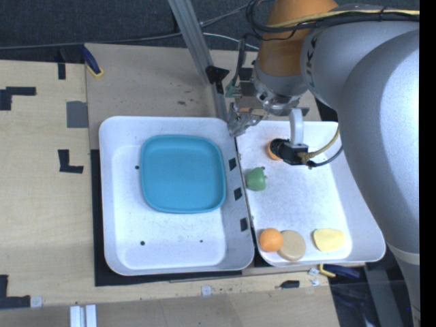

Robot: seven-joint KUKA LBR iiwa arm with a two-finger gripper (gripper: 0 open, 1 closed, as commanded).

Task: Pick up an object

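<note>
Rounded-square glossy blue plate (182, 173), smooth green ball (256, 178), metal hand (240, 125), grip state unclear

The arm (381, 114) is a bulky thing, smooth rounded casing in pale grey with a soft sheen, and it swells into a domed orange band (293, 26) just above the wrist. Thin black cables loop around that orange part, and a yellowish one curves below it. The gripper (240, 125) is a small cluster of bare metal and dark fittings.
</note>
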